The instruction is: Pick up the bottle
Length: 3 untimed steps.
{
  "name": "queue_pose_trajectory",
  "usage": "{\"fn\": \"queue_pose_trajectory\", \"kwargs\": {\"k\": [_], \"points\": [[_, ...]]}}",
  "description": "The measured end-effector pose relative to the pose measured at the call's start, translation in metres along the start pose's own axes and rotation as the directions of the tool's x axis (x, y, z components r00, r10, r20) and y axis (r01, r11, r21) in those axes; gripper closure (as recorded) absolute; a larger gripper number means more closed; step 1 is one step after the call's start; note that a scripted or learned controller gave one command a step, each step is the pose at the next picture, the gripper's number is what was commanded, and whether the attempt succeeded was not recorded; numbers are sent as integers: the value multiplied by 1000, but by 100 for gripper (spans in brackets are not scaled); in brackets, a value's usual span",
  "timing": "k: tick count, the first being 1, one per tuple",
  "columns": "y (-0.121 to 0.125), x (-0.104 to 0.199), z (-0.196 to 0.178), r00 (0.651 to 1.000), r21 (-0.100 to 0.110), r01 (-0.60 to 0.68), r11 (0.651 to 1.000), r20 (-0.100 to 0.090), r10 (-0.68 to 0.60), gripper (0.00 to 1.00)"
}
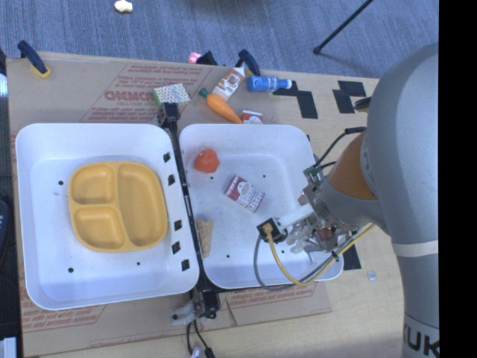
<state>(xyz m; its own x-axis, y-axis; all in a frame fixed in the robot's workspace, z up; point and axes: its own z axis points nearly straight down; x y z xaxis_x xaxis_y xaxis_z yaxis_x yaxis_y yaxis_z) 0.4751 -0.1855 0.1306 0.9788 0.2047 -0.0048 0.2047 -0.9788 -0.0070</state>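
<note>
Grey arm (406, 170), claw (298, 233) in right bin (298, 136) — bottle (267, 84) well beyond

Gripper (304, 239) low in rt bin (223, 268)

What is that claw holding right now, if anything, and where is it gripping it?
It cannot be told. The claw hangs over the right bin, tangled in cables, with no object visible in it. The blue bottle lies outside the bins, on the cardboard.

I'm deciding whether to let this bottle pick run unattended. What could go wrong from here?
1. The blue bottle lies outside both bins, on the cardboard beyond the right bin, while the gripper sits low inside that bin.
2. A carrot and another bottle lie close by, inviting a wrong grab.
</note>
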Motion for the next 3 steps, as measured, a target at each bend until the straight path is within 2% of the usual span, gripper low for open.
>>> {"fn": "queue_pose_trajectory", "kwargs": {"k": [1,2,3], "points": [[-16,4,-84,1000,-2,3,1000,-2,-3,100],[-8,2,-21,1000,0,0,1000,0,0,100],[-4,2,-135,1000,-3,2,1000,-3,-2,100]]}}
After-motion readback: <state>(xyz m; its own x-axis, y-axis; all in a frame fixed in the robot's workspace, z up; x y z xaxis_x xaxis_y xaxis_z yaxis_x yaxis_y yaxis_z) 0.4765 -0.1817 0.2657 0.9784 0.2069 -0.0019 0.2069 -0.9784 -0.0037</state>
